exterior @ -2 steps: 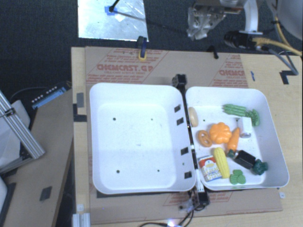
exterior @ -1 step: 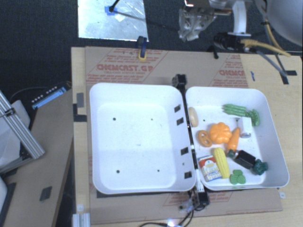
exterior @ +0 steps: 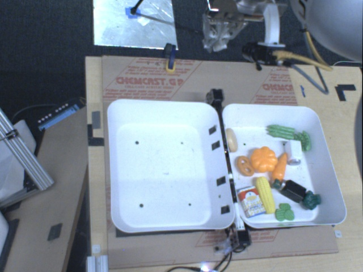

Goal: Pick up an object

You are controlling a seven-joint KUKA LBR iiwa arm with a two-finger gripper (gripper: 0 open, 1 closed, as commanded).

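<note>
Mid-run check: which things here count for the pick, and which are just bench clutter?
For the pick, in the right bin:
gripper
orange pumpkin
corn cob
carrot
green asparagus
small red-label packet

Lying about:
left bin
metal sheet
yellow clamp

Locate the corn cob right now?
In the camera view the corn cob lies in the right bin, near its front edge, just below the orange pumpkin and right beside the small red-and-white packet.
</note>
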